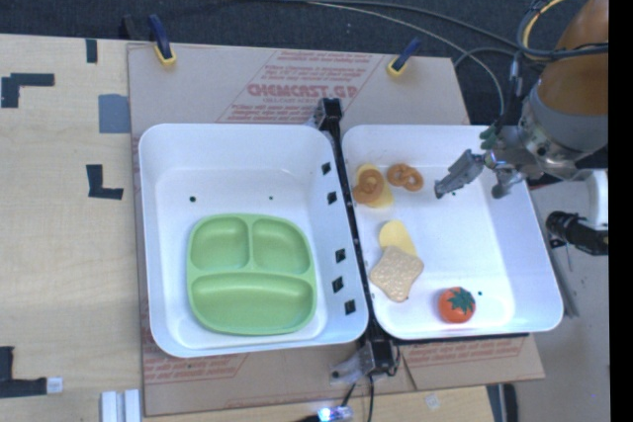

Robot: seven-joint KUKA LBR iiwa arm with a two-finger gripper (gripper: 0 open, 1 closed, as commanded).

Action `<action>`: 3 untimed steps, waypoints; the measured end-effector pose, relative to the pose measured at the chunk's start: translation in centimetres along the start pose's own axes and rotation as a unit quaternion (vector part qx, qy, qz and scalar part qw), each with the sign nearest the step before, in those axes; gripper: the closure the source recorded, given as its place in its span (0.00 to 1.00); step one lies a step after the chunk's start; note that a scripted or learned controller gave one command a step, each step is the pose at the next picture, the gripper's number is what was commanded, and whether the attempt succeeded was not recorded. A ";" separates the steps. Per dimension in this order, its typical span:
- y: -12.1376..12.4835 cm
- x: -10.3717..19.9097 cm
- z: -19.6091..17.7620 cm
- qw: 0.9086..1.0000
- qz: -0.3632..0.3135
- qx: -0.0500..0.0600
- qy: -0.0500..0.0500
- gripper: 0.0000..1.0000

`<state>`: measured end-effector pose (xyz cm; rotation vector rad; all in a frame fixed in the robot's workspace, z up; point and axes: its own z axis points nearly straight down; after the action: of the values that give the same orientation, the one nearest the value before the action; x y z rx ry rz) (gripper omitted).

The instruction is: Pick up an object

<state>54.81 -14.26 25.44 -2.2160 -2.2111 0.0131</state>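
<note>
Five toy foods sit loose in the right bin, pretzel nearest the arm, and the gripper hangs over the far side, fingers spread and holding nothing, looking lined up for a drop onto it.

Grey arm entering from right, orange band above wrist, tool fingers spread, holding nothing

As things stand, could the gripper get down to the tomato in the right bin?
Probably yes. The gripper hangs open over the right bin's far side, and the tomato sits alone near the front wall. The cracker lies apart from it, so nothing blocks a descent from above.
</note>
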 end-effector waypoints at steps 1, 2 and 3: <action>0.2 0.1 -0.7 1.000 -0.002 -0.006 -0.001 0.00; 0.2 1.0 5.3 1.000 -0.002 -0.004 -0.001 0.00; 0.0 0.5 9.9 1.000 -0.001 -0.004 -0.001 0.00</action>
<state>54.71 -13.79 15.56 -2.2183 -2.2190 0.0067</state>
